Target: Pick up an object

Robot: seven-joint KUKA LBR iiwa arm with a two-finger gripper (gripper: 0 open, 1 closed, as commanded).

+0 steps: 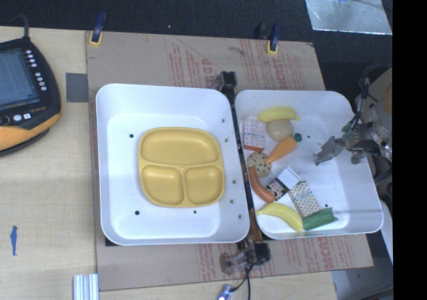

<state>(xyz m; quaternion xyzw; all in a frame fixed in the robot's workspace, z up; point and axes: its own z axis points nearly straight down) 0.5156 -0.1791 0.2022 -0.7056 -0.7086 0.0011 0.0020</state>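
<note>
The right bin [347,189] holds several toy foods along its left side: a yellow banana [277,114], a beige round piece [279,130], an orange carrot [281,150], a speckled cookie [259,164], a red sausage [260,187], a second banana [280,215] and a green vegetable [319,219]. My gripper [341,152] hangs over the bin's right half, to the right of the carrot and apart from it. Its grey fingers [326,153] stand open with nothing between them.
The left bin [113,159] holds a yellow divided plate [181,165]. A printed packet [253,133], a small black-and-white box [287,181] and a patterned pouch [303,199] also lie in the right bin. A teach pendant [20,95] rests at the bench's left edge.
</note>
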